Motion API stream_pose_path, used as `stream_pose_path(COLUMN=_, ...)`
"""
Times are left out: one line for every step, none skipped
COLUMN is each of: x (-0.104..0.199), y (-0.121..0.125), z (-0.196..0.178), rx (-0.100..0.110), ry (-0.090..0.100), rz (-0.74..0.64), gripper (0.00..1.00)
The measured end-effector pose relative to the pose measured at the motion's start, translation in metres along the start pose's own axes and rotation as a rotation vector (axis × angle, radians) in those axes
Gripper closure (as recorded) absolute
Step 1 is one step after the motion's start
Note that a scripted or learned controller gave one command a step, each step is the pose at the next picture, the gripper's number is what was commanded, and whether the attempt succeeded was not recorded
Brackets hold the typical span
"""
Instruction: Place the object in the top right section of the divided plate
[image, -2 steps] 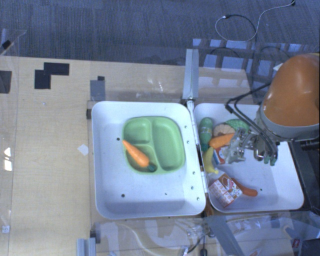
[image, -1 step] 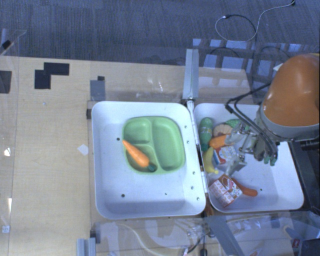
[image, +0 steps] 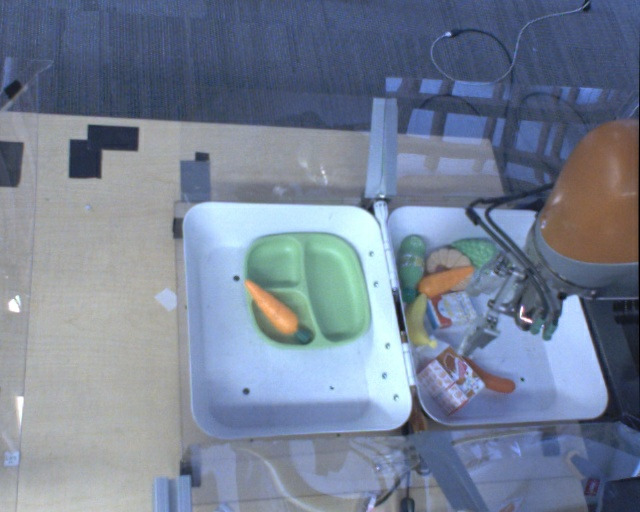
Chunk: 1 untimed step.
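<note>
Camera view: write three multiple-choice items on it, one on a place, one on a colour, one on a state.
1. Where does the carrot lie?
A. On the green divided plate, lower left section
B. In the right bin
C. On the bare bench

2. What colour is the band above the arm's wrist?
A. Blue
B. Orange
C. White

3. How does the gripper stand?
A. Over the left bin
B. Raised off the bench
C. Low over the clutter in the right bin

Answers: 1 A, the carrot rests across the plate's lower left; 2 B, the band is orange; 3 C, the gripper hangs among the right bin's food items.
</note>
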<state>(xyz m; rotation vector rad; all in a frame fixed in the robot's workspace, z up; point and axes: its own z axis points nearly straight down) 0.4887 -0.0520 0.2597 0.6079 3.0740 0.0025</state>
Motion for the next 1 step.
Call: stream_pose_path(x=-0.002, y=0.0018, z=-0.0118, rx=-0.004, ry=-0.008, rz=-0.002, gripper=1.0)
